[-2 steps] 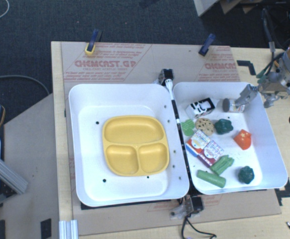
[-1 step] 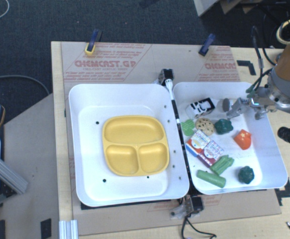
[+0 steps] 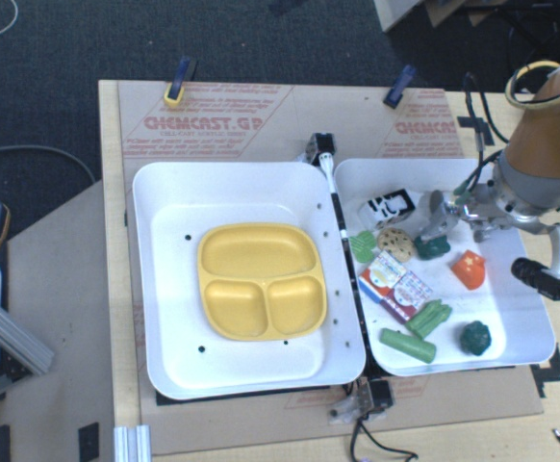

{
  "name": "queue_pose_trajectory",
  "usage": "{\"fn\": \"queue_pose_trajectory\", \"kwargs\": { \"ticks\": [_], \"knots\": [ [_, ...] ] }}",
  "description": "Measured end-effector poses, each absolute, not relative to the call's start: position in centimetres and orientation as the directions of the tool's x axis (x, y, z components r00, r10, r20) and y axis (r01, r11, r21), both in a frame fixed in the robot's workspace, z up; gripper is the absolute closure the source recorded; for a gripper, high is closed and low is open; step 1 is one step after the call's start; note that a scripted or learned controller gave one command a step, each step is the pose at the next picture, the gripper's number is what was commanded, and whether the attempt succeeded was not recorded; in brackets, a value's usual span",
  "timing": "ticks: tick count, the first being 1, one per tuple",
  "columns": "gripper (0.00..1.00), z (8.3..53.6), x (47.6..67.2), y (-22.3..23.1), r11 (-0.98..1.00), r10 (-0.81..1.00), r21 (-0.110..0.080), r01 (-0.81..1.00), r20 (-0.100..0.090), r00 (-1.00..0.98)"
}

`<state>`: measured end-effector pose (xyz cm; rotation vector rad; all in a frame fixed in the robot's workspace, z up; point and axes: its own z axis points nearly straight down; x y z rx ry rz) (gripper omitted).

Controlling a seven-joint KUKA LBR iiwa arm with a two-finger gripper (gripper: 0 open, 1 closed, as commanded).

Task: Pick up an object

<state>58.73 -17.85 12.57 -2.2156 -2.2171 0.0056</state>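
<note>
My gripper [image 3: 433,225] hangs low over the back middle of the right bin [image 3: 535,330], reaching in from the right. Just below its tip lies a dark teal object [image 3: 434,249], close to the tip or touching it; I cannot tell which. A round speckled cookie [image 3: 394,243] and a light green leaf piece [image 3: 363,247] lie to its left. An orange piece [image 3: 469,269] sits to its right. A black-and-white card [image 3: 389,203] lies at the back of the bin.
A colourful flat packet [image 3: 395,288], two green pods [image 3: 429,317] [image 3: 405,345] and a dark green lump [image 3: 474,337] fill the front of the right bin. The left bin [image 3: 160,258] holds a yellow divided plate [image 3: 261,279]. A black bar [image 3: 338,229] separates the bins.
</note>
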Motion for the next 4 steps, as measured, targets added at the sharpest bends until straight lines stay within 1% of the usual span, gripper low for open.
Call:
{"fn": "queue_pose_trajectory", "kwargs": {
  "ticks": [1,2,3,4],
  "knots": [
    [0.0,8.2,58.6,-17.8,0.0,1.0,-0.006,1.0,0.002,0.0],
    [1.0,9.5,58.8,-17.8,-0.001,1.0,0.0,1.0,0.0,0.001],
    [1.0,14.6,59.5,-18.7,0.0,1.0,0.007,1.0,-0.004,0.001],
    [1.0,19.4,60.1,-19.5,0.0,1.0,0.007,1.0,-0.004,0.0]
  ]
}}
